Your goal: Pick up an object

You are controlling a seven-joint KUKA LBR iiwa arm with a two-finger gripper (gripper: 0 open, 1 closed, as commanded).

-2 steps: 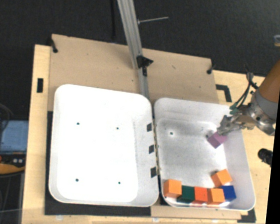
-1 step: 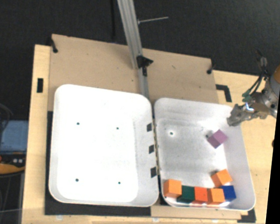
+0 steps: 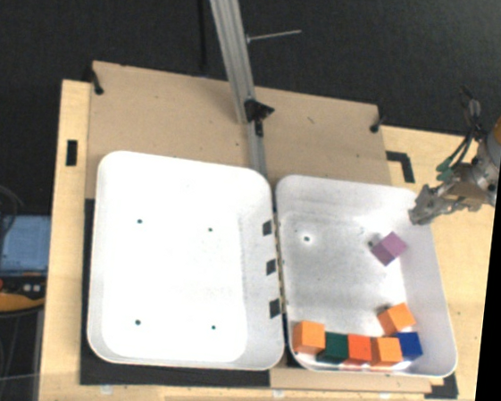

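Over the right bin's (image 3: pixel 321 208) far right corner, the gripper (image 3: pixel 429 207) hangs low from the arm. I cannot tell how its jaws stand. Near it, down and to the left, the purple block (image 3: pixel 388 248) lies alone on the bin floor.

Wooden bench (image 3: pixel 64 219), two white bins side by side, left bin (image 3: pixel 190 175), right bin (image 3: pixel 341 192)

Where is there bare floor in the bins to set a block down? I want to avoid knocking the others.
The left bin is all bare floor. In the right bin, the middle, between the purple block and the front row, is free. The front edge is crowded: orange blocks, a green block and a blue block.
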